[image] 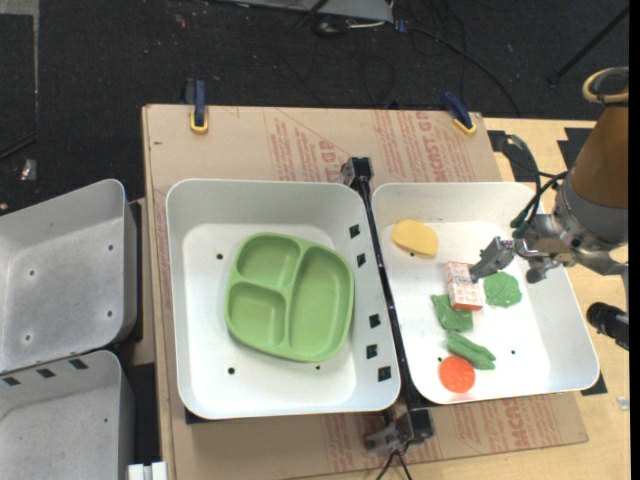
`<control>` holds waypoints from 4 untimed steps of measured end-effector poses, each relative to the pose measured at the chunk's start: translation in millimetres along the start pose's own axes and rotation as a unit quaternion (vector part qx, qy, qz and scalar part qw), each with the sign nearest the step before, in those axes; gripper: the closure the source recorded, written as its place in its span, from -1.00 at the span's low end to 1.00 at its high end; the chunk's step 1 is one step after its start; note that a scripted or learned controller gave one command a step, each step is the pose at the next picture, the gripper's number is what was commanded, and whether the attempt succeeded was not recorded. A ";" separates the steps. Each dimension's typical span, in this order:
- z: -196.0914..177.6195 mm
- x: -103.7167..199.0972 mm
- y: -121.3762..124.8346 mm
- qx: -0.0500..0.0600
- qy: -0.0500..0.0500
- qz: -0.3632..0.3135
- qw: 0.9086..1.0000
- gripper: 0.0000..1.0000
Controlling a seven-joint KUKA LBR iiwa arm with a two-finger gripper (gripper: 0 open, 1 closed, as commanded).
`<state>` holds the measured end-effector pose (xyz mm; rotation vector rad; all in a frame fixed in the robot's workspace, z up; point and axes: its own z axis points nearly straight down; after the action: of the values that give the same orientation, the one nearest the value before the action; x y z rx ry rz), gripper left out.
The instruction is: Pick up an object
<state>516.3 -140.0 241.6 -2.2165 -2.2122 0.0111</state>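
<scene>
Tool: my tool point(497, 258) hangs over the right bin point(560, 368); I can't tell its grip.
Done: nothing picked (I think).
Left: grab the red box point(461, 286).

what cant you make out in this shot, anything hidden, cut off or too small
- Gripper, camera view: too small and dark to tell its finger state.
- Arm: cut off by the right edge.
- Small box: its print is too small to read.
- Grey trays: cut by the left edge.
</scene>
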 end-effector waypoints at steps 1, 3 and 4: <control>-5.9 0.3 2.3 -0.006 -0.001 -0.001 1.000 -1.00; 97.1 -10.2 -3.1 -0.003 -0.001 0.000 1.000 -1.00; 150.3 -9.7 -3.0 -0.004 -0.001 0.000 1.000 -1.00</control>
<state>511.4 -149.4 91.3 -2.2211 -2.2172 0.0028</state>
